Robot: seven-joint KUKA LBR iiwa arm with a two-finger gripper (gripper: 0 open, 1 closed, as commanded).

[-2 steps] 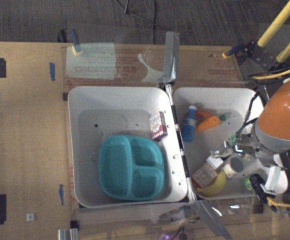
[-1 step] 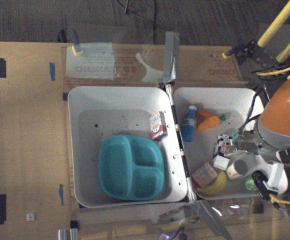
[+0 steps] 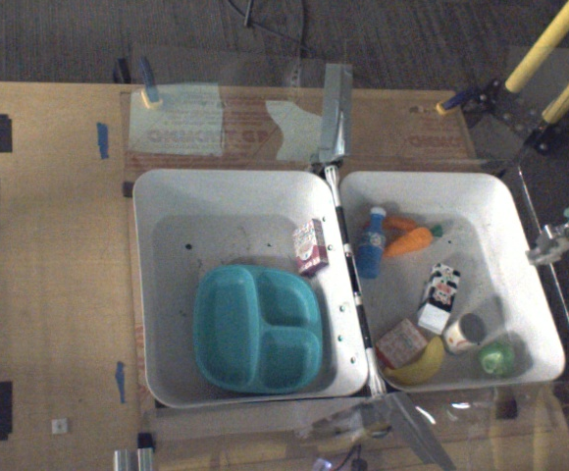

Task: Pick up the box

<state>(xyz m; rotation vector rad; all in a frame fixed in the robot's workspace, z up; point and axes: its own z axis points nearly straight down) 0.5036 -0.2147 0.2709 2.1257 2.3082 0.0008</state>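
Gripper [image 3: 562,235] hovering at right bin's [image 3: 520,214] right rim; open or closed, cannot tell. Red-white box [image 3: 311,246] standing by left bin's [image 3: 167,224] right wall, just beside teal tray [image 3: 257,330]. Probably light cardboard, stiff yet crushable; pinching gently across narrow sides looking safest.

Two shallow white bins sit side by side on the bench, the left bin [image 3: 157,263] and the right bin [image 3: 520,263]. The left holds two things: one teal plastic divided tray [image 3: 258,329] near its front edge and one small red-and-white carton box [image 3: 310,247] by its right wall. The right holds one blue bottle [image 3: 371,243], one orange toy carrot [image 3: 407,241], one black-and-white cow-print carton [image 3: 439,298], one yellow banana [image 3: 417,365], one small tan square block [image 3: 401,342], one small white cup [image 3: 460,335] and one round green object [image 3: 496,359].
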